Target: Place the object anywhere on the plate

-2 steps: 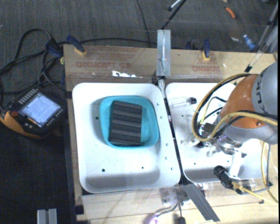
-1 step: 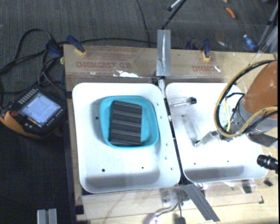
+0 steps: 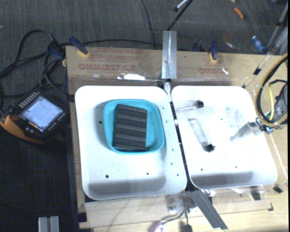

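A blue plate (image 3: 157, 129) lies in the left bin (image 3: 130, 178). A dark grey ridged block (image 3: 130, 126) rests flat on the middle of the plate. At the right bin's (image 3: 232, 173) right edge is my gripper (image 3: 262, 125), low over the rim, with yellow and black cables looping above it. It is far from the plate and the block. A clear plastic piece (image 3: 241, 131) lies just left of the gripper; whether they touch I cannot tell.
In the right bin lie a clear tube with a black cap (image 3: 189, 104) near the back left, a second capped tube (image 3: 201, 135) in the middle, and another clear piece (image 3: 232, 115). A teach pendant (image 3: 36, 116) sits on the floor at left.
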{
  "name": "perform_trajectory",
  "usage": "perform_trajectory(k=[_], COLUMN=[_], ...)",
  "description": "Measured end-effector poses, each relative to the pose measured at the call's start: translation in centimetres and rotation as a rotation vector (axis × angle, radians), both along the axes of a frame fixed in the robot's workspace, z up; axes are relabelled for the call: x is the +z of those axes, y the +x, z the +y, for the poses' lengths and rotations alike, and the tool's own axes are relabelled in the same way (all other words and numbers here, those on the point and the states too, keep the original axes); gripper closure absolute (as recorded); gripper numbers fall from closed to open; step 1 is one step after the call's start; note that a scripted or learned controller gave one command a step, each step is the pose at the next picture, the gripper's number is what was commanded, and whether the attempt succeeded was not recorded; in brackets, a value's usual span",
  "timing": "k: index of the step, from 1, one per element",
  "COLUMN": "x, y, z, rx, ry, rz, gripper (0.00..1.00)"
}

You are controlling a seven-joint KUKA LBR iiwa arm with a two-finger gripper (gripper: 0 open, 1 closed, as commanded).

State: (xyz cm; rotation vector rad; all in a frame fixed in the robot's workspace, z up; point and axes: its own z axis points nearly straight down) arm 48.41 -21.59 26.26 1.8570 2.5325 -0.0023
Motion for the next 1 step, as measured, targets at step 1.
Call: perform_trajectory(k=[1], x=[-7.53], y=[-0.07], z=[5.59], rx=[-0.139], ry=[0.002], rz=[0.003], gripper=[0.00])
